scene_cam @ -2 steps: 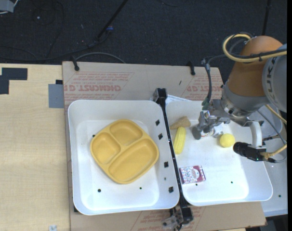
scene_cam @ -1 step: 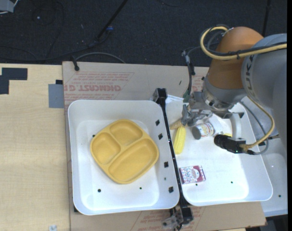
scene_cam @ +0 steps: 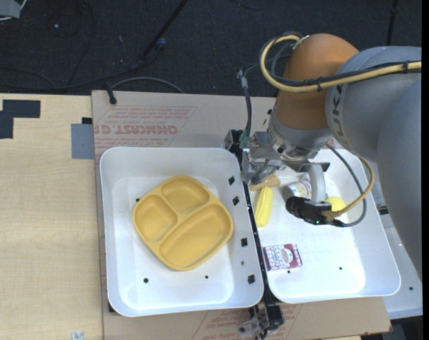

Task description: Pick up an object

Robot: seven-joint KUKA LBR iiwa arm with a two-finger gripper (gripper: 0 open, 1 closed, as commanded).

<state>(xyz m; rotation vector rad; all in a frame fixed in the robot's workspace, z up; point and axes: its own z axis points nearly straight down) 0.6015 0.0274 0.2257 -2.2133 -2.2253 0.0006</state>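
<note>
Pale wooden bench (scene_cam: 37,225) under a dark, cable-strewn background, with a printed cardboard sheet (scene_cam: 151,122) beneath two shallow white bins set side by side. The left bin (scene_cam: 115,261) held a yellow plastic plate with three compartments (scene_cam: 182,222), lying flat near its middle. The right bin (scene_cam: 342,275) held the loose items: a yellow toy corn cob (scene_cam: 263,205) lying lengthwise just beside the wall shared with the left bin, a small maroon-and-white packet (scene_cam: 281,256) nearer the front, and a small rounded yellow object (scene_cam: 335,205) farther right, partly hidden. The grey arm with its orange band (scene_cam: 321,69) reached in from the right, and the gripper (scene_cam: 264,170) hung low over the back left corner of the right bin, at the far end of the corn cob. Whether the claw was open or closed could not be told, since the wrist hid it from above, and nothing was seen held in it. The step in hand appeared to be the approach or the descent onto the corn cob, the likeliest target. The next move would call for a firm closure across the cob's narrow width, clear of the bin wall, followed by a straight lift; a grasp so near the tip risked the cob slipping out.
</note>
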